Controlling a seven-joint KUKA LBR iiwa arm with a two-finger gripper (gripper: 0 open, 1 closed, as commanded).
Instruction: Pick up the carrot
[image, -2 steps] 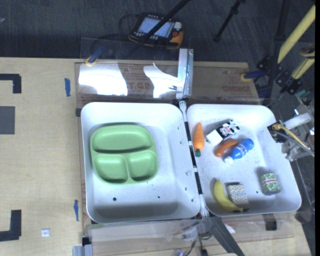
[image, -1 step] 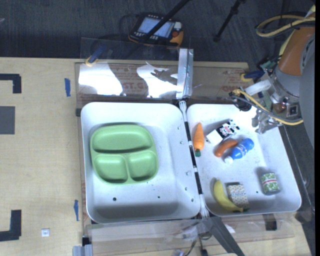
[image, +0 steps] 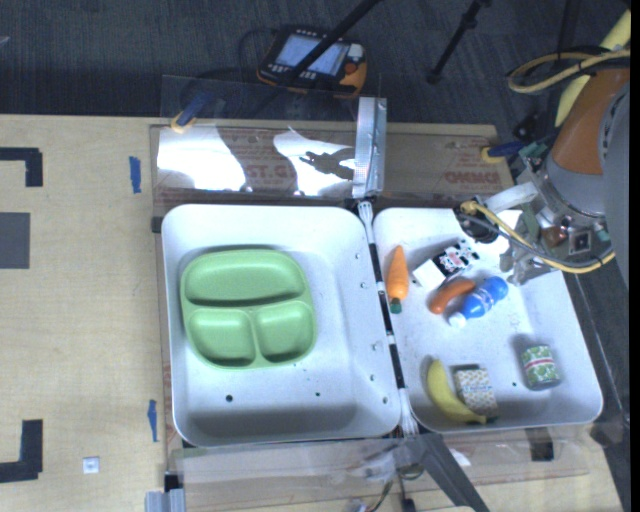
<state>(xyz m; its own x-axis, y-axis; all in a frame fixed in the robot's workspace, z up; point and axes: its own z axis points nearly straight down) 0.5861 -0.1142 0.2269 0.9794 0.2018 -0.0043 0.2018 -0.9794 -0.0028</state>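
though small, the carrot (image: 398, 273) is orange, tapered, green-tipped; finger state unclear.

We see a light wooden counter (image: 80, 300) that fills most of the frame. Directly on it, two shallow white bins stand side by side, touching along the middle. The left bin (image: 340, 400) sits at the centre of the frame, the right bin (image: 575, 395) at the lower right. On the counter's left part we see black tape marks (image: 25, 165) at the upper left and lower left, and short blue tape strips (image: 134, 174). Behind the bins, at the upper centre, a clear shiny sheet (image: 215, 155) lies before a brown cardboard strip (image: 440, 170).
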